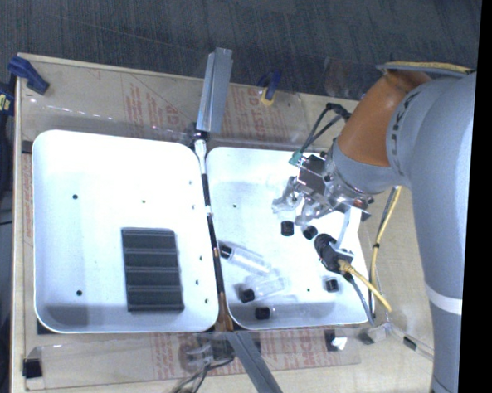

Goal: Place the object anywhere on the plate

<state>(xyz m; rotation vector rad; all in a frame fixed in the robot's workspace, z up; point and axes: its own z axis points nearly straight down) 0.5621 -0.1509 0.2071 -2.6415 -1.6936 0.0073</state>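
Two white bins side by side. Left bin: holds dark ribbed plate, flat, toward the near edge. Right bin: holds clear object on the floor near the divider, with small black bits just beside. Further right, gripper hovers above the bin floor, fingertips apart, gripping nothing, near the object but not touching, well apart from plate.
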